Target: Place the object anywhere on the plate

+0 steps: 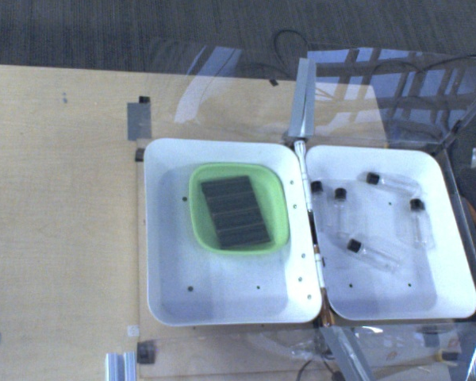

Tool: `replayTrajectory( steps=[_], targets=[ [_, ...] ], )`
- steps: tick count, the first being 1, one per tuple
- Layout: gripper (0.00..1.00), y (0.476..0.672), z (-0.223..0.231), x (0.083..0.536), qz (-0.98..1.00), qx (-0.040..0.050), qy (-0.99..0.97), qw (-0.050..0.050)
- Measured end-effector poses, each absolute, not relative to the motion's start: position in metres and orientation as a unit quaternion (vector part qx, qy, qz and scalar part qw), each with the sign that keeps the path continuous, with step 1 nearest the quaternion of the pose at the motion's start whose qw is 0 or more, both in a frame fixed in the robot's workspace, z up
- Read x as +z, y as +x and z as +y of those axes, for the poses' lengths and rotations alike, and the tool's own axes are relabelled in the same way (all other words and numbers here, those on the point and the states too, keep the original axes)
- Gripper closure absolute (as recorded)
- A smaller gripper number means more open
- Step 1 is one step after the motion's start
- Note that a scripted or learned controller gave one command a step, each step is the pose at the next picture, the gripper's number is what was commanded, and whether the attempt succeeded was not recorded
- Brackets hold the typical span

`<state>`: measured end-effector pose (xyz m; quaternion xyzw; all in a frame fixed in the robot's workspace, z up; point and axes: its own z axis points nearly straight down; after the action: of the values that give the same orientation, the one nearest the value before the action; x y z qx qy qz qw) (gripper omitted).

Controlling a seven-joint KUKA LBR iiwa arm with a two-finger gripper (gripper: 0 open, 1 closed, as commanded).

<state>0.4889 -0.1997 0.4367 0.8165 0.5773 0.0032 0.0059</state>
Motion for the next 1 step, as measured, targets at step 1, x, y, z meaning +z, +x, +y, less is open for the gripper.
replayTrajectory(
  steps=[1],
  targets=[
    [0.0, 0.4889, -0.1987, 0.4364, 0.574, 0.0025, 0.819, 0.005]
  ],
)
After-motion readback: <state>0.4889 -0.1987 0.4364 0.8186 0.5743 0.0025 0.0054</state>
